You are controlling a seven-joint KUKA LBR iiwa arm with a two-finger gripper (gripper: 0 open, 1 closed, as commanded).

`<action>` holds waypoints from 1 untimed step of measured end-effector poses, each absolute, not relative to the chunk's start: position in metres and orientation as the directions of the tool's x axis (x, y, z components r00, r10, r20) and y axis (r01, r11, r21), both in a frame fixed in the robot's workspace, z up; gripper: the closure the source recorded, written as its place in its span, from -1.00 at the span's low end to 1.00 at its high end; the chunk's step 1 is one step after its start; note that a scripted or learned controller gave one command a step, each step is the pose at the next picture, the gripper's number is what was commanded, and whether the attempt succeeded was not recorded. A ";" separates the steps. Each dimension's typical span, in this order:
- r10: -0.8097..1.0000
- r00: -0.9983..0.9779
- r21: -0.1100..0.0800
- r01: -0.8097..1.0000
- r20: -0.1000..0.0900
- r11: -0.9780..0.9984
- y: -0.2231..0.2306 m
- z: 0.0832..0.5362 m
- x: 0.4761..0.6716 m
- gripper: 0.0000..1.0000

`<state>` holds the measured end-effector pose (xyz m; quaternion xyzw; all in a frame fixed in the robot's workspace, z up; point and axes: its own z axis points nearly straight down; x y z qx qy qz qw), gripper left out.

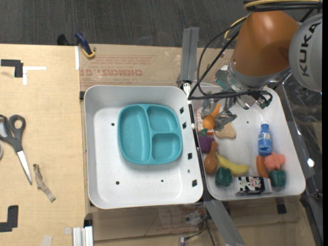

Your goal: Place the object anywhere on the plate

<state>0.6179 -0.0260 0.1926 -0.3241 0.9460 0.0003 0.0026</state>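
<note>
A teal plate (150, 133) with three compartments lies in the left white bin (102, 152), nothing on it. My gripper (219, 116) hangs low over the top-left part of the right bin (289, 137), under the orange band of the arm. Its tips are among small toys: an orange piece (209, 122), a tan cookie-like piece (226, 132) and a purple piece (205, 144). The wrist and cables hide how the tips meet the toys.
Further toys lie in the right bin: a banana (233, 164), a blue bottle (264, 140), a pink piece (275, 161), green pieces (223, 177), a black-and-white carton (249, 185). Scissors (17, 142) rest on the bench at left.
</note>
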 end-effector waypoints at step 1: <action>-0.715 -0.699 0.000 -0.715 -0.003 0.699 0.016 0.206 0.574 1.00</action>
